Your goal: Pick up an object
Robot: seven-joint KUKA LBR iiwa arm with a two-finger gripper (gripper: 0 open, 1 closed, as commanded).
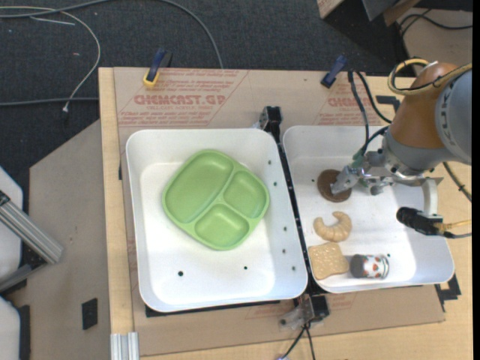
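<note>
Croissant [333, 226], long axis left-right

We see the gripper [346, 183] low in the right bin [429, 265], touching a brown round cookie [330, 185], with a croissant [333, 226], a cracker [327, 260] and a small can [369, 266] nearer us, while a green divided plate [216, 199] lies in the left bin [150, 257].
</note>
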